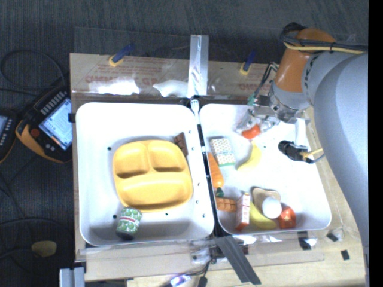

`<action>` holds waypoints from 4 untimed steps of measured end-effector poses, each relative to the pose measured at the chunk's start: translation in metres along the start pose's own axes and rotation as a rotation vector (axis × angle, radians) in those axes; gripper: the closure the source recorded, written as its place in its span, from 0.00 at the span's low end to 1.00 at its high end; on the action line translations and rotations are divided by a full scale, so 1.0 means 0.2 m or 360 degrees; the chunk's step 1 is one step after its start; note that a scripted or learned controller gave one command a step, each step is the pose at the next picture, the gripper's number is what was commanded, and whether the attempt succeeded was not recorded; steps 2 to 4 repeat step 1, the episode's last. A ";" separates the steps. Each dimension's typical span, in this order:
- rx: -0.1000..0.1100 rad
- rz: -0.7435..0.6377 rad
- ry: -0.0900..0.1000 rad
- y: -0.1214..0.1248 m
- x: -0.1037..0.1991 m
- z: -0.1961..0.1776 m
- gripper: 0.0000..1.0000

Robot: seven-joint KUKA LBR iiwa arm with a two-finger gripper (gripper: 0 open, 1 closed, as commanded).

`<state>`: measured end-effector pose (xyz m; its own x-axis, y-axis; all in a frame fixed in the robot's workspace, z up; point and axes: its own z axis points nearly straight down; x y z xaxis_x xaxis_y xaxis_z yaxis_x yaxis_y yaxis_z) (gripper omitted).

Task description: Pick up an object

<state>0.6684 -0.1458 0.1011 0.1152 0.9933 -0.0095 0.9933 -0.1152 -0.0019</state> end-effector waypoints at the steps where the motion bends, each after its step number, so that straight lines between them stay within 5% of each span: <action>1: -0.0002 0.0003 0.0013 -0.03 0.25 -0.45 1.00; 4: -0.0002 0.0003 0.0013 -0.03 0.25 -0.45 1.00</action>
